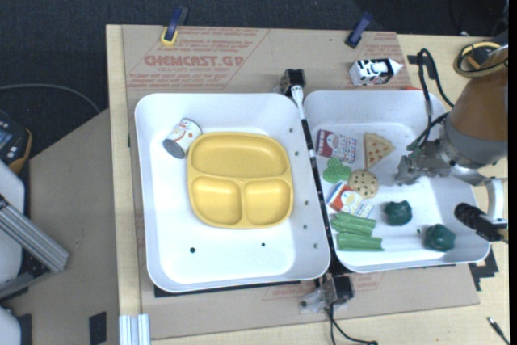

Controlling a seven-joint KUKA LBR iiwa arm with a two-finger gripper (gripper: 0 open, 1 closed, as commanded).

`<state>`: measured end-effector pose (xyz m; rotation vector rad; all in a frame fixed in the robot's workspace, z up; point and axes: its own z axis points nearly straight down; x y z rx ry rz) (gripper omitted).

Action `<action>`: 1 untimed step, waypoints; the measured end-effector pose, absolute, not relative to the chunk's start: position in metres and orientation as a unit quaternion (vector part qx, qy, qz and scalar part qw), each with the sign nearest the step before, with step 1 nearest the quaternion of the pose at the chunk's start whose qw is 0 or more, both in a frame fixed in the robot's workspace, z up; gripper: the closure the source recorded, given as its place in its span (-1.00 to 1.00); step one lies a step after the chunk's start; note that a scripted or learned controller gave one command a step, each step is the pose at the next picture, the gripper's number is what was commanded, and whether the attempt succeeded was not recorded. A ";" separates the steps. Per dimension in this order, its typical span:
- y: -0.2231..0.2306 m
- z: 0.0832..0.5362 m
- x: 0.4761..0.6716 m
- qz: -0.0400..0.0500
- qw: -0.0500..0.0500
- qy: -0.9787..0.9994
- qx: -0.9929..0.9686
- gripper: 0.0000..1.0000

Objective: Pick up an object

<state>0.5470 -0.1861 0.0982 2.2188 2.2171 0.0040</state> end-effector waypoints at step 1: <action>-0.185 0.161 0.549 0.001 0.003 0.707 0.707 1.00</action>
